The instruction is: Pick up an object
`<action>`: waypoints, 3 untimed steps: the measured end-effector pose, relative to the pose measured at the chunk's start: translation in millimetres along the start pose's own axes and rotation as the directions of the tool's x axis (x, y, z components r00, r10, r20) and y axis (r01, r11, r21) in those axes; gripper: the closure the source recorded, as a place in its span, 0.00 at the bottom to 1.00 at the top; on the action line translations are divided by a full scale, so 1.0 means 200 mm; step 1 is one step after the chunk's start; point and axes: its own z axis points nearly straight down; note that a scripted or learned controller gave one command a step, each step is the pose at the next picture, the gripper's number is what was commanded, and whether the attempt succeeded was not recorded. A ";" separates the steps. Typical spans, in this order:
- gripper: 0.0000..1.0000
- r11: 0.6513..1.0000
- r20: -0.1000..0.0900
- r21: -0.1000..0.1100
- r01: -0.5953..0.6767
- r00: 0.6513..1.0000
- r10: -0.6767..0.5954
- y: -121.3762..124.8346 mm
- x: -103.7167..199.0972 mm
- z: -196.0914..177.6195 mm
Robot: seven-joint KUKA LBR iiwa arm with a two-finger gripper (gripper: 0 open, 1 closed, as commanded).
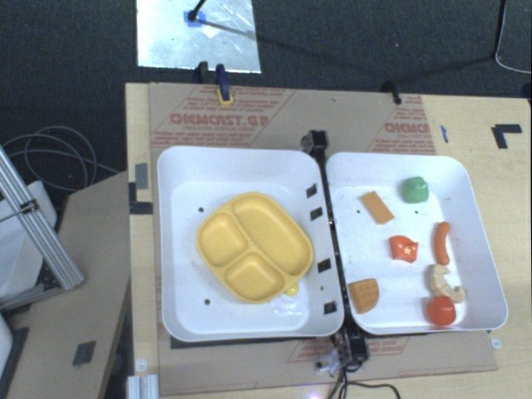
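The right bin holds several small toy foods. A green ball-shaped piece lies at the back right. An orange rectangular piece lies to its left. A red piece sits near the middle, with an orange-red sausage to its right. At the front lie a tan bread-like slice, a pale curled piece and a red tomato. The left bin holds a yellow three-compartment plate.
A black divider with clips runs between the two bins. A metal sheet lies on the dark floor beyond the bench. Cables and an aluminium frame stand at the left.
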 end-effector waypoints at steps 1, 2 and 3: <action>1.00 1.000 -0.006 0.006 0.014 1.000 -0.014 0.11 0.42 -0.15; 0.00 1.000 -0.005 0.010 0.003 1.000 -0.003 0.10 0.40 -0.14; 0.00 1.000 -0.006 0.026 -0.008 1.000 0.008 -0.02 -0.09 0.67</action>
